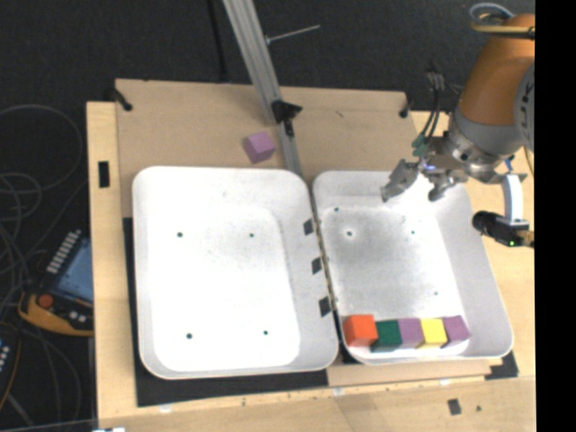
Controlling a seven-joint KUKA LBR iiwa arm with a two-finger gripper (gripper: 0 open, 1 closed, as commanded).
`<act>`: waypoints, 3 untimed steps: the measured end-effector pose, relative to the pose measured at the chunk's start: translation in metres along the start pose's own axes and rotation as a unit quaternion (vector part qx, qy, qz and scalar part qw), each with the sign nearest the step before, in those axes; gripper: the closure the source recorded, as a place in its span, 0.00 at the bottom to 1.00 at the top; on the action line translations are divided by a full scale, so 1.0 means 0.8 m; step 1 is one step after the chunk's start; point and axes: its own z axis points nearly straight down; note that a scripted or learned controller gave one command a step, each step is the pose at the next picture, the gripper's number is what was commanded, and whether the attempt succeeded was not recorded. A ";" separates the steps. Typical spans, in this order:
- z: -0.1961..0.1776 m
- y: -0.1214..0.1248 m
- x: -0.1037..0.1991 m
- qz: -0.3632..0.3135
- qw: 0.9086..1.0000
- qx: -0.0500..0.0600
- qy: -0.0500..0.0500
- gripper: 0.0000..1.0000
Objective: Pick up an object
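1. Hand [416, 184] hovers over right bin's [477, 268] far end; fingers spread, nothing between them.
2. We see five small blocks [408, 331] packed along its near wall; likely light, rigid.
3. We'd pinch the orange block's [361, 328] free faces; neighbours touch.

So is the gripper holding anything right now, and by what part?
Nothing is held. The gripper hangs open over the right bin's far end, apart from the blocks lined along its near wall.

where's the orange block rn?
The orange cube-shaped block sits in the right-hand white bin, at its near edge: leftmost in a row of five, touching the green block, near the divide between bins.
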 end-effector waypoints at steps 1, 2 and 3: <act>0.065 0.003 0.075 -0.001 1.000 0.002 0.002 0.00; 0.116 -0.109 0.072 0.003 1.000 0.004 0.001 0.00; 0.100 -0.103 0.071 0.007 1.000 -0.002 0.001 1.00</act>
